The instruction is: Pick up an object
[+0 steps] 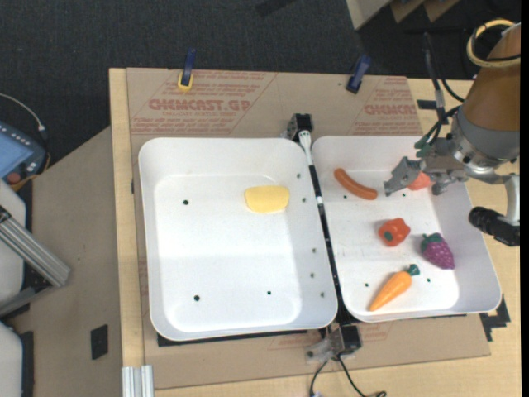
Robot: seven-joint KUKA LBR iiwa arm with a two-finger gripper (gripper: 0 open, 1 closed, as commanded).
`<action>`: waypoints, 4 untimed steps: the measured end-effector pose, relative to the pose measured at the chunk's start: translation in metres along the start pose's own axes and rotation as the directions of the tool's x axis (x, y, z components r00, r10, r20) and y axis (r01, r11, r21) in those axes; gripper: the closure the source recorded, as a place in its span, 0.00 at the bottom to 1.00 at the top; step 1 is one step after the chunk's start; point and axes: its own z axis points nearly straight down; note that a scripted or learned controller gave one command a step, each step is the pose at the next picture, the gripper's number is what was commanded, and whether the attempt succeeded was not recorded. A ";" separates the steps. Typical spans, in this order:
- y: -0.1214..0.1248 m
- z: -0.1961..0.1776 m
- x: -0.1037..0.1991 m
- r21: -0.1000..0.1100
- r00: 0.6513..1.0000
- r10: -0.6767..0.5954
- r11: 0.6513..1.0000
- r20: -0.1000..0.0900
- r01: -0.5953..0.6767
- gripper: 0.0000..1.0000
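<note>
Claw: I found the gripper (419,180) closed around an orange-red piece (420,181).
Handling: I judged it light, smooth, slippery.
Position: at 1 o'clock in the right bin (473,251).

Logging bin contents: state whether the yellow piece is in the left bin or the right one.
In the left bin. The yellow piece lies flat on its white floor, near the divider.

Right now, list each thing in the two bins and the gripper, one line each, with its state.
Yellow piece: lying flat in the left bin, alone.
Sausage: lying in the right bin, free.
Red pepper: resting mid-bin, free.
Grapes: lying near the right wall, free.
Carrot: lying slantwise, free.
Gripper: low over the right bin, an orange-red thing at its fingers.
</note>
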 end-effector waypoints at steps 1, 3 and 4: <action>0.000 -0.004 -0.001 -0.006 1.000 0.001 1.000 0.002 -0.001 0.00; 0.002 0.067 0.023 0.003 1.000 -0.001 1.000 -0.001 0.001 0.00; 0.097 -0.009 -0.017 -0.022 1.000 -0.001 1.000 0.008 0.001 0.00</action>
